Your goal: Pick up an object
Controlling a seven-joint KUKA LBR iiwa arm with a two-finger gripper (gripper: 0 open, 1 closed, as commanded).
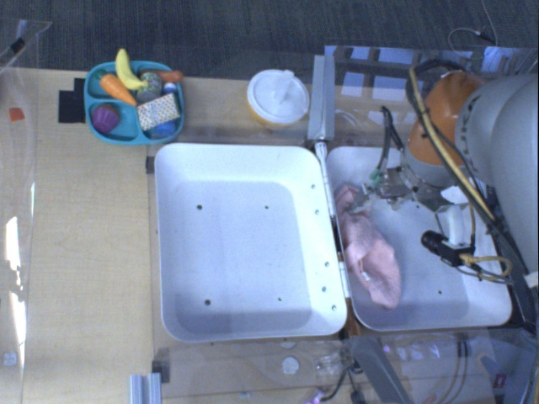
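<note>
Reaching into the right bin [472,305] from its far side, I bring my gripper [370,190] low beside the pink cloth [369,251] heaped along the left wall, probably touching its top edge; whether it grips anything, I cannot tell.

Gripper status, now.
Gripper: down in the right bin, at the top end of the pink cloth. Open or closed cannot be told.

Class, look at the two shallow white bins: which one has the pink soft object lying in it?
The right-hand white bin, where the arm reaches; the pink soft object lies along its left wall, next to the left-hand white bin.
</note>
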